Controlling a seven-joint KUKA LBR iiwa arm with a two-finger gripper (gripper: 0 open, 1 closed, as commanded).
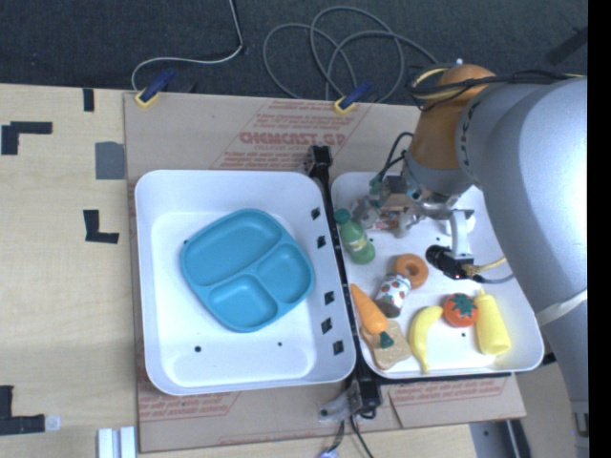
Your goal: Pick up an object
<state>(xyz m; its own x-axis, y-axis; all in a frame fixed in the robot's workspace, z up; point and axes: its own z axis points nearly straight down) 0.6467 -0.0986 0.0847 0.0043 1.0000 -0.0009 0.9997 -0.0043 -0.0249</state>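
My gripper [391,210], grip state unclear, should drop squarely over the green bottle [357,239], clear of the donut [411,269].

Light wood surface [57,284] with black tape marks [95,225] and a grey patch [109,159] at left. A cardboard sheet [277,141] with red print lies on it, held at its far edge by two blue-and-yellow clamps [153,89]. Two shallow white bins sit on the cardboard, touching side by side: left bin [158,284], right bin [520,299]. Grey cables [325,51] loop on the dark floor [95,17] beyond the far edge.
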